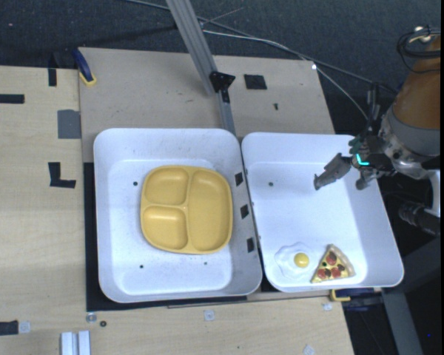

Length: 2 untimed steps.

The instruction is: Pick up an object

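A fried egg toy (294, 258) and a pizza slice toy (333, 265) lie side by side at the near end of the right bin (281, 154). A yellow divided plate (186, 208) rests in the middle of the left bin (118, 161). My gripper (343, 179) hangs over the far right part of the right bin, well above and behind the egg and the pizza. Its two dark fingers (330, 173) are spread apart, so it is open, and nothing sits between them.
A metal pole (196, 39) slants down from the top to the far edge between the bins. Cables (296, 50) run across the dark floor at the back. The arm's grey and orange body (420, 102) stands at the right edge.
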### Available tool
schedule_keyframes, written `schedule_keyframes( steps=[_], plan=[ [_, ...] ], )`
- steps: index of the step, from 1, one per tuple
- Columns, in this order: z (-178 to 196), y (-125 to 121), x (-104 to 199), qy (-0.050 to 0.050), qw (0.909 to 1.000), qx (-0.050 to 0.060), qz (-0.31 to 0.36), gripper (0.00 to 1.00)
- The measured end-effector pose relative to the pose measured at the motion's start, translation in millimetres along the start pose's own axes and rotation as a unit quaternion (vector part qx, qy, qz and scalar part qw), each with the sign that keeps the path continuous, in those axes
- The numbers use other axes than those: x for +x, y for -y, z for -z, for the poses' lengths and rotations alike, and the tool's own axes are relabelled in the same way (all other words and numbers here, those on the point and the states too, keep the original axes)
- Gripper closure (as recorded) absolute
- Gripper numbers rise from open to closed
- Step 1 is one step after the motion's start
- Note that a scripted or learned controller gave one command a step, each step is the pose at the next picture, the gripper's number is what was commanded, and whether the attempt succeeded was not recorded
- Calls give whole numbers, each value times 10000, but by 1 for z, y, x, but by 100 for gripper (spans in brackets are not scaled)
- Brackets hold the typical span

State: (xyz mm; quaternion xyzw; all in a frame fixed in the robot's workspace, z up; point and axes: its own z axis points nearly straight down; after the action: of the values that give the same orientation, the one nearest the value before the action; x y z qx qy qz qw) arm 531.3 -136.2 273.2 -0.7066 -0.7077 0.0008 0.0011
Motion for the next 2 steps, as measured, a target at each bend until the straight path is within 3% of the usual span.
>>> schedule_keyframes(
  steps=[1,2],
  plan=[
    [0,0,0,1,10000,-5,1,0],
    [-64,4,-1,-2,10000,24,-8,0]
  ],
)
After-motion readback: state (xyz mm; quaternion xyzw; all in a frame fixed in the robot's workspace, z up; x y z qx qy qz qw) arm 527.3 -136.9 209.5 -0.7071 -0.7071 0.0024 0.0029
